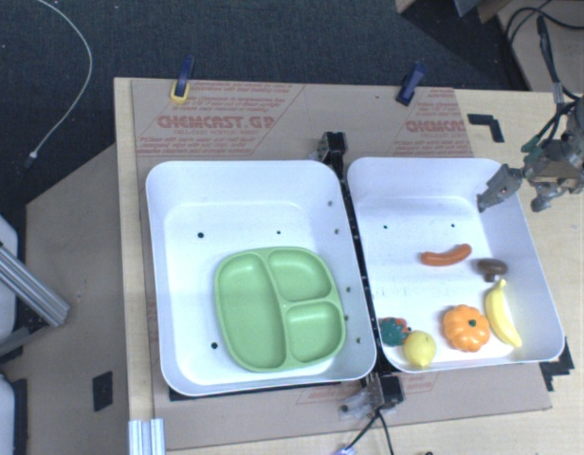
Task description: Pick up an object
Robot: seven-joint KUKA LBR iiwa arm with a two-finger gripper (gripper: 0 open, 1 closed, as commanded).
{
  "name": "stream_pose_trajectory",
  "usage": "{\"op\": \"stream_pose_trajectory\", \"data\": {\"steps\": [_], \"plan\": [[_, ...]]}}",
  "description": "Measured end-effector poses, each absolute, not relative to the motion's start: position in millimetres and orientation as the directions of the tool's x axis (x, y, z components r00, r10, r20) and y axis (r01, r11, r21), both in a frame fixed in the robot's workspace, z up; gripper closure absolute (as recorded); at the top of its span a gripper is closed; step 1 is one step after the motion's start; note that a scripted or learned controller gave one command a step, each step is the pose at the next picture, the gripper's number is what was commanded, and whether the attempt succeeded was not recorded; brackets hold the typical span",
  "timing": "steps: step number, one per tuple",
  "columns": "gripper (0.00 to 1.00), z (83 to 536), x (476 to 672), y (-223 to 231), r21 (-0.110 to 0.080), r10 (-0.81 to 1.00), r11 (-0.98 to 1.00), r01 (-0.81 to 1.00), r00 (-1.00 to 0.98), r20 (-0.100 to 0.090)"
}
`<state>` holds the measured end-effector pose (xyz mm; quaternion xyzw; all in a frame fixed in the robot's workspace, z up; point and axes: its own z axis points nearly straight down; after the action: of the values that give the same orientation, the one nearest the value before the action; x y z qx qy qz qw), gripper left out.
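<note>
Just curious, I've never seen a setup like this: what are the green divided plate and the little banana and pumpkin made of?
The green divided plate looks like moulded plastic: one even matte colour, soft rounded rims. The banana and pumpkin look like toy plastic or rubber, with flat bright colours and a slight sheen; which of the two is hard to tell.

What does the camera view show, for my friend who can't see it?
A robot gripper hangs over the far right corner of the right bin, which holds a sausage, banana, small orange pumpkin, lemon and other bits. The left bin holds a green divided plate.
</note>
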<state>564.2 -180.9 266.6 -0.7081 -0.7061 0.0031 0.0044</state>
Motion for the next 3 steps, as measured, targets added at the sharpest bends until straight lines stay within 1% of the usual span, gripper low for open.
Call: {"op": "stream_pose_trajectory", "data": {"steps": [1, 2, 3], "plan": [[0.00, 272.6, 566.3, -180.5, 0.001, 1.000, 0.000, 1.000, 0.000, -0.001], [0.00, 215.0, 557.9, -174.6, -0.007, 1.000, 0.000, 1.000, 0.000, 0.002], [0.00, 154.3, 560.6, -166.5, -0.007, 1.000, 0.000, 1.000, 0.000, 0.003]]}}
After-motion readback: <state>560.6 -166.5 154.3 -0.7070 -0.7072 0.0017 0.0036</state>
